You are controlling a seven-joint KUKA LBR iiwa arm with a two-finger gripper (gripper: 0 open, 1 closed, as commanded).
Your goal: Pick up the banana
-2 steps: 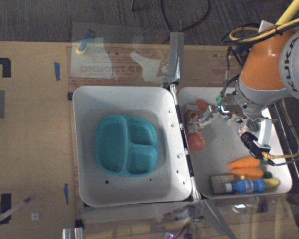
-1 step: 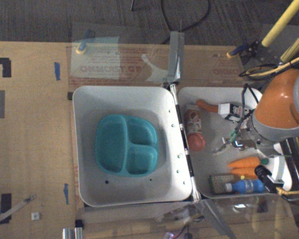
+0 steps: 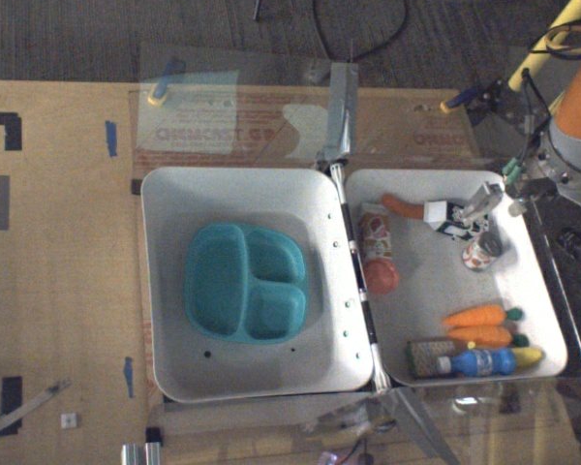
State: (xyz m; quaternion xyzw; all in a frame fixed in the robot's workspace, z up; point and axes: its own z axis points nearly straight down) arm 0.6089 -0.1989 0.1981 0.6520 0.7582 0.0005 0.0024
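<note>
The gripper [image 3: 470, 223] hangs over the far part of the right bin [image 3: 550, 289], whether its fingers are parted or closed cannot be told. Just beneath sits a small can [image 3: 482, 251]. Well apart, at the near right corner, the banana [image 3: 526, 356] pokes out behind a blue bottle [image 3: 476, 362], beside two carrots [image 3: 482, 316]. The left bin [image 3: 165, 211] holds a teal tray [image 3: 244, 282].

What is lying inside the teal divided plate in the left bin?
Nothing lies in the teal divided plastic plate; its three compartments show bare. What is under it on the floor of the left white bin is covered.
</note>
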